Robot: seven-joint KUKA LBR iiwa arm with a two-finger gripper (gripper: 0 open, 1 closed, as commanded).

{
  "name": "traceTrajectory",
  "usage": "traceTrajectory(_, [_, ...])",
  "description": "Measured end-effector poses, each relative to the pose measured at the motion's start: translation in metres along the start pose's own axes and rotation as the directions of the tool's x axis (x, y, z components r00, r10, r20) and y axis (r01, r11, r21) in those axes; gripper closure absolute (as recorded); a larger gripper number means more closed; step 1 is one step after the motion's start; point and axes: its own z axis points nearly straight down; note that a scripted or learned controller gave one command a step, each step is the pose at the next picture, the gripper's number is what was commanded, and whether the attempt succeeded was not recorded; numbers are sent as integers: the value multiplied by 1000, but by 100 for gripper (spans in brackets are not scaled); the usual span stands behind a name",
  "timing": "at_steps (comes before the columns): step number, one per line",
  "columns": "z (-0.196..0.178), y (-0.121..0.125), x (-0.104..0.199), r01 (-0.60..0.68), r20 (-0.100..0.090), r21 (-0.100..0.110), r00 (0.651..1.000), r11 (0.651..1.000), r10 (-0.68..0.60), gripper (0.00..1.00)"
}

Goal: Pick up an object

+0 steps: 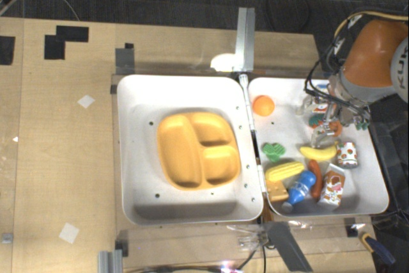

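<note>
**End effector low over the right bin, above the toy pile**

The grey arm with its orange band (376,53) reaches in from the right, and its end effector (327,126) hangs over the upper right part of the right bin (377,201). Cables and metal parts clutter the wrist, so whether the fingers are apart or together cannot be told, and nothing can be seen held between them.

Just below the end effector lies a yellow banana (318,153), close to the fingertips; contact cannot be judged. To the right of the banana, below and right of the end effector, sits a small white carton with red marks (347,154). Further below are a red sausage-like piece (316,174), a blue bottle (300,188), and a white-and-red juice box (332,188). Below and to the left lie a yellow corn cob (284,171) and a green leafy toy (274,150). An orange ball (262,105) rests to the left of the end effector, slightly above it, near the bin's left wall.

Well to the left, in the left bin (137,201), a yellow divided tray (197,149) lies on its own. Both bins sit on the wooden counter (57,156).
</note>
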Motion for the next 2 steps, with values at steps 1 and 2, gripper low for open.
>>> traceTrajectory(1, [3,23,-39,-234,-20,0,972,972,234,0])
traceTrajectory(2, [-34,-22,-20,-436,1,1,900,900,436,0])
